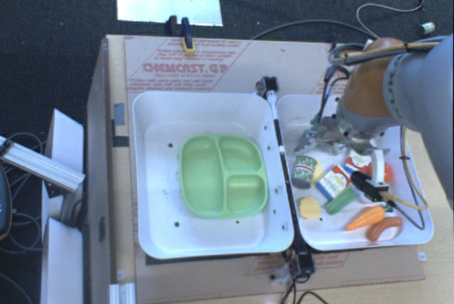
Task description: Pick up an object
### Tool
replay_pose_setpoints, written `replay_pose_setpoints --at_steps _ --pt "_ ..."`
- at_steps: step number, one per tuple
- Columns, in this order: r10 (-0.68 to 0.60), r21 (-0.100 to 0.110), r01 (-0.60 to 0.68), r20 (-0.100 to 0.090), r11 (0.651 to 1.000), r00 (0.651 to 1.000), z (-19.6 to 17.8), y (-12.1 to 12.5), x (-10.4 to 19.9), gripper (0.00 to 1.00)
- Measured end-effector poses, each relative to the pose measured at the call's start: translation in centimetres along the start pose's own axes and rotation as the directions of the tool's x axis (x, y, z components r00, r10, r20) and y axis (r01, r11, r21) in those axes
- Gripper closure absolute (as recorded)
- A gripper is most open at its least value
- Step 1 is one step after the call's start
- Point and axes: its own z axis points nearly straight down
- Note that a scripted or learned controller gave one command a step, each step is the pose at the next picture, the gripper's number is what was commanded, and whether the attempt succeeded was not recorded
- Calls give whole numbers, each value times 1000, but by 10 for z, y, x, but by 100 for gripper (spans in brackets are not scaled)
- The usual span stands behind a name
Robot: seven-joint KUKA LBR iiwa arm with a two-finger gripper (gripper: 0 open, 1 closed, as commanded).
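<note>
Camera view, near edge of the right bin (418,242) first: an orange carrot (366,217) and a pinkish sausage (385,227) by the near right corner, a yellow piece (309,208) near the divider. Mid-bin, a small can (304,170) with a green-and-white label and a blue-and-white carton (333,182). Farther back, the gripper (319,136) hovers just above the can; whether it is open can't be made out. Left bin (152,175) carries a green divided plate (223,175).

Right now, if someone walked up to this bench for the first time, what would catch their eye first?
Probably the green divided plate, lying alone in the left bin. Next, the grey and orange arm reaching in from the right, its gripper low over the right bin. Below it sits a heap of toy food, with a small can and a carrot among it.
</note>
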Motion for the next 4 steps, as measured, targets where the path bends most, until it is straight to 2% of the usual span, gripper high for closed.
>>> replay_pose_setpoints --at_steps 1,2,3,4 --pt "-2 -3 2 0 1000 1000 -1 54 0 0" --pt "0 0 0 0 1000 1000 0 -18 7 0" --pt "-2 -2 2 0 1000 1000 -1 34 -5 0" --pt "-3 -3 3 0 1000 1000 -1 66 5 0"
